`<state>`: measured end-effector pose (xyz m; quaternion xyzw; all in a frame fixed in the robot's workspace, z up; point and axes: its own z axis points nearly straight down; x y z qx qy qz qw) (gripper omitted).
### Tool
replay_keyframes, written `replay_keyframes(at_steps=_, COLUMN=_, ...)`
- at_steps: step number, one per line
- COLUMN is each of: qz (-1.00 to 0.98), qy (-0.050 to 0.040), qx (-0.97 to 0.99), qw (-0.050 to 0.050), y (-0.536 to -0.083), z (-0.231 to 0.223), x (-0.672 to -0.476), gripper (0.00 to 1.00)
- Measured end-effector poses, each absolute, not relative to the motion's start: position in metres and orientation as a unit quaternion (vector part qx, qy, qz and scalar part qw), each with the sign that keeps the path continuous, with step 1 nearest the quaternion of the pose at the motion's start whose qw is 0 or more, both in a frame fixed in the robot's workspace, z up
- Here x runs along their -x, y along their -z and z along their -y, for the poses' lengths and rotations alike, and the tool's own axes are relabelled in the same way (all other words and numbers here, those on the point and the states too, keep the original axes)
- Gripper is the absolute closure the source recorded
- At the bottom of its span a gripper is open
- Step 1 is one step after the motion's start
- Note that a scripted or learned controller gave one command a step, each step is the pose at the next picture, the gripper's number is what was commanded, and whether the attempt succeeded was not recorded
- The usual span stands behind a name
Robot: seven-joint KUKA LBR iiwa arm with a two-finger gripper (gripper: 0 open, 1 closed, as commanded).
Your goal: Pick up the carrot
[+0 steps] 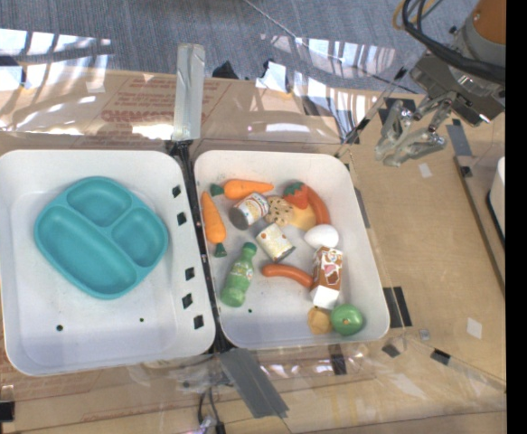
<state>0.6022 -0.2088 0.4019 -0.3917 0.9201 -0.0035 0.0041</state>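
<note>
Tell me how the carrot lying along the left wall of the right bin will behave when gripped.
The carrot looks like smooth moulded plastic, so probably stiff, light and somewhat slippery. Its tapered, rounded body may roll or squirt out of a pinch. It lies close to the bin wall, likely leaving little finger room on that side.

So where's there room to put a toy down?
Left bin: bare white floor along its front, below the teal plate. Right bin: a small bare front-left corner beside the green bottle; elsewhere it's crowded with food.
</note>
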Motion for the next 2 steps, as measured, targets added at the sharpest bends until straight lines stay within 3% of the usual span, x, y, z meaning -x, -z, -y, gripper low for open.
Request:
replay_keyframes(at_steps=1, qz=-0.818, qy=-0.0034, qx=0.575, qw=-0.001, y=-0.266, z=0.208, x=-0.581, gripper=1.00)
replay_keyframes(at_steps=2, qz=-0.695, qy=0.0010, qx=0.719, qw=0.001, y=-0.308, z=0.210, x=-0.549, gripper=1.00)
